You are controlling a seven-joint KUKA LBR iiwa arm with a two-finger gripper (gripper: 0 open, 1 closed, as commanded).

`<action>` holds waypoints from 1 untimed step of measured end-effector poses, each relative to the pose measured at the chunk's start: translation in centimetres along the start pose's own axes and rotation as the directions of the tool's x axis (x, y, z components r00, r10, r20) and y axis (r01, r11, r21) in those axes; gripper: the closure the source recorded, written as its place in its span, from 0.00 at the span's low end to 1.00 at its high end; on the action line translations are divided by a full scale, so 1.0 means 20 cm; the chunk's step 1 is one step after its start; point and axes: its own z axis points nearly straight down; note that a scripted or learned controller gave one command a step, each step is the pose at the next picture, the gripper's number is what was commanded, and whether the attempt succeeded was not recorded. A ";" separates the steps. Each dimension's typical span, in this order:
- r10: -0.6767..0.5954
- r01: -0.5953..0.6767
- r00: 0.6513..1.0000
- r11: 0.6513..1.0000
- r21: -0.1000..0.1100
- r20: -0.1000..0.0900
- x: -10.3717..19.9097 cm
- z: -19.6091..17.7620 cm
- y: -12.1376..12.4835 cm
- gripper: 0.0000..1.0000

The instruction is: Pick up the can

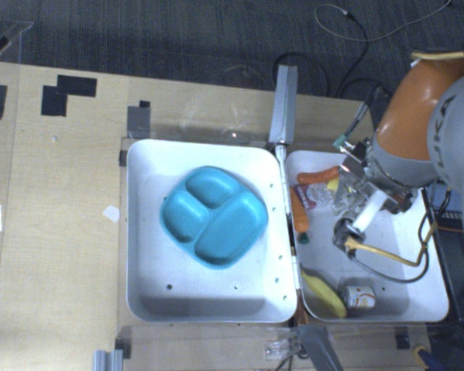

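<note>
Your can (359, 298) lies on its side at the near end of the right bin (413, 287), close to the front wall, w/ a banana (325, 294) just beside it on the left. Nothing's touching the can; it rests on the bin floor.

The gripper (347, 187) hangs over the far half of that bin, well apart from the can, above an orange carrot-like piece (318, 176) & some clear wrapper (322, 197). You can't tell from this angle if it's open or closed; the wrist blocks it.

The left bin (145, 281) has just a blue divided plate (215, 215), not relevant.

Progress, imo: not started on the can. What's left: approach, descent, grasp & lift. Watch the banana, it crowds one side of the can
</note>
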 end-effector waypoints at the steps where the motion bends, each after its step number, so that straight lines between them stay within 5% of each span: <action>1: -0.008 0.008 1.000 1.000 -0.002 -0.001 0.01 -0.05 0.00 1.00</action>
